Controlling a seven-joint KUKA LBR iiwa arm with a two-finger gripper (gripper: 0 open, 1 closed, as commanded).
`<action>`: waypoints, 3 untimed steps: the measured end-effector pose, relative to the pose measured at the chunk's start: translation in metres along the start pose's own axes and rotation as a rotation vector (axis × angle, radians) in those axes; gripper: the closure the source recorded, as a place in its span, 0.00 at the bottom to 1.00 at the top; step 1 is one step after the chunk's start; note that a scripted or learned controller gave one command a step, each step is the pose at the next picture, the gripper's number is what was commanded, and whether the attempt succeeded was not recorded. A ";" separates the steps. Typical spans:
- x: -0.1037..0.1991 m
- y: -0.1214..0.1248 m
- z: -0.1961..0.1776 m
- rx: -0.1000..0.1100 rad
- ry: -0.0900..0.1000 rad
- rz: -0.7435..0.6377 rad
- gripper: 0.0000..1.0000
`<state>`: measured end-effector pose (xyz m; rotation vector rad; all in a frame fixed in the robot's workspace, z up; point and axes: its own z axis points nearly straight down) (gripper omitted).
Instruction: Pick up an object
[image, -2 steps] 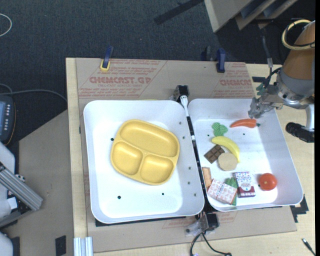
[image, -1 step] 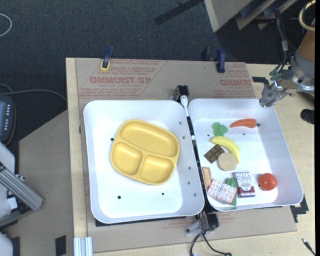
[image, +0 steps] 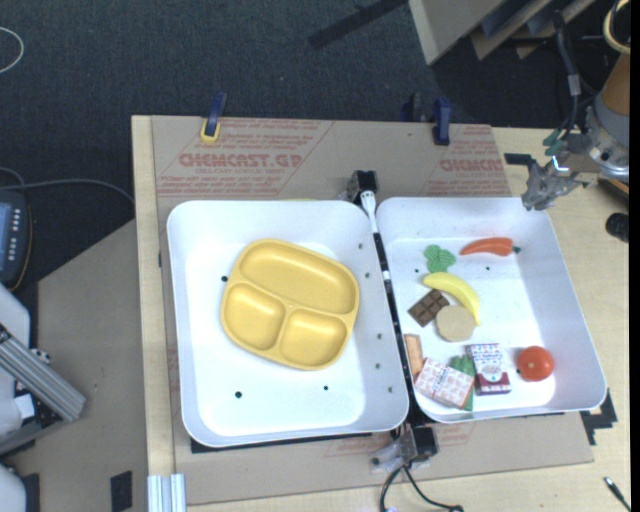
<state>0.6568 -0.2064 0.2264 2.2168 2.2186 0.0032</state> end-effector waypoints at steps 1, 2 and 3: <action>0.050 -0.011 -0.008 0.006 0.004 -0.003 1.00; 0.092 -0.033 -0.014 0.007 0.004 -0.003 1.00; 0.139 -0.051 0.001 0.009 0.005 -0.004 1.00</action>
